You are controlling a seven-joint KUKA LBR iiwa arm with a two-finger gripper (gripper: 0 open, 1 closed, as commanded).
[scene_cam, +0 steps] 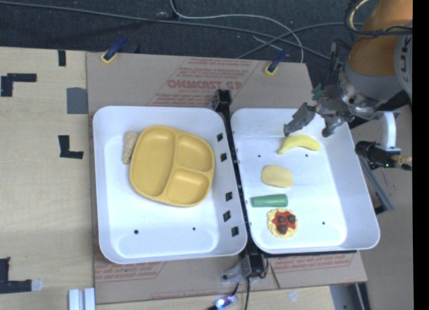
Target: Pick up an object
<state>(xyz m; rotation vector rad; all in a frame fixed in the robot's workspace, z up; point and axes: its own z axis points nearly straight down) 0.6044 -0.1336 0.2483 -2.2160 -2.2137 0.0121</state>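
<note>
The gripper (312, 123) hung just above the banana (300, 143), fingers (295, 123) spread and pinching nothing. The banana lay in the right bin (355, 194); below it sat a yellow lump (277, 176), then a green stick (269, 200), then a small tart (282, 222).

Two white bins (110, 188) on cardboard sheet (201, 80), black cables (221, 17)

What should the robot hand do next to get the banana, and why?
Probably drop straight down a little. The gripper hangs open just above the banana in the right bin, its jaws spread to either side and nothing between them yet. Lowering would put the jaws around the banana so they can close on it.
</note>
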